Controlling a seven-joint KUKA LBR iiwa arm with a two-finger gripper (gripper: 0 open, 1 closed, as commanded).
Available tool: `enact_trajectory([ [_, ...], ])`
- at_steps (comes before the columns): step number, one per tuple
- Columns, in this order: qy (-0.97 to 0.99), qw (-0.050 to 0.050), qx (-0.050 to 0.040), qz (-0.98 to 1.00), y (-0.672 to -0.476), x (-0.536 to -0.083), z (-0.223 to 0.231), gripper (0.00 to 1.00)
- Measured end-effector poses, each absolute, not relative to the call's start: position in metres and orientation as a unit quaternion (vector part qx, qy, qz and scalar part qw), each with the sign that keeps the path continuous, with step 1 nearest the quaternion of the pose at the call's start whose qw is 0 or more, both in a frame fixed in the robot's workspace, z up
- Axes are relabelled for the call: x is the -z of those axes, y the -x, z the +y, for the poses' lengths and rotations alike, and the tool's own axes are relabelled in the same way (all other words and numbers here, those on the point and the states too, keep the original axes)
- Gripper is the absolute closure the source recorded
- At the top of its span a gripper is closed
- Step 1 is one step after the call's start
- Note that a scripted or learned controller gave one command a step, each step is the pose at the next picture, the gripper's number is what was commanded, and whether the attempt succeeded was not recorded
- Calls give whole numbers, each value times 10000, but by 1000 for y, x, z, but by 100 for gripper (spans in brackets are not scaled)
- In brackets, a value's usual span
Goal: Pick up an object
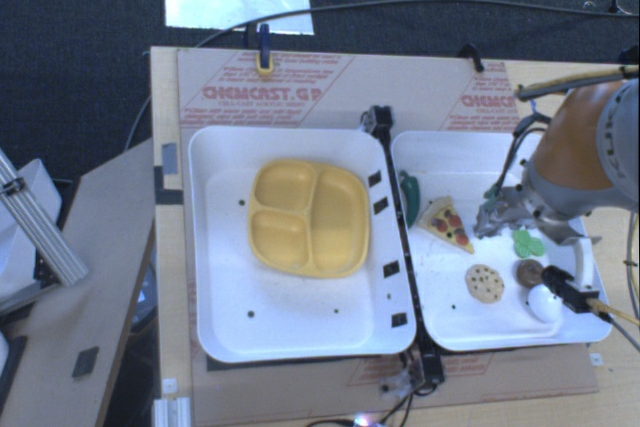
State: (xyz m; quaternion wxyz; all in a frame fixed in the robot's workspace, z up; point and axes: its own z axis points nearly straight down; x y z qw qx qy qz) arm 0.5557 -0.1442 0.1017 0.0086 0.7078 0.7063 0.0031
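Arm reaches in from the right; the gripper (492,215) sits low in the right bin (440,335), just beside the pizza slice (446,222). Cannot tell the claw's state. Nothing seen lifted, so the pick looks not yet done. Candidates all lie in the right bin: cookie (485,283), green pepper (409,190), green piece (528,242), white egg (543,303). Yellow divided plate (308,218) sits in the left bin (220,315).

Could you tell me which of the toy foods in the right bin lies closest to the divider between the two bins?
The green pepper, lying right along the divider. The pizza slice, cookie and other pieces sit farther right, toward the tool.
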Motion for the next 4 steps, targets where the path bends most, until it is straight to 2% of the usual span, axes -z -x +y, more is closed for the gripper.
enact_trajectory([
  [1, -7077, 26, -13, 7065, -556, -148, -152, 100],
  [3, -7055, 25, -16, 7087, -558, -235, -147, 100],
  [4, -7040, 2, -11, 7102, -550, -242, -94, 100],
])
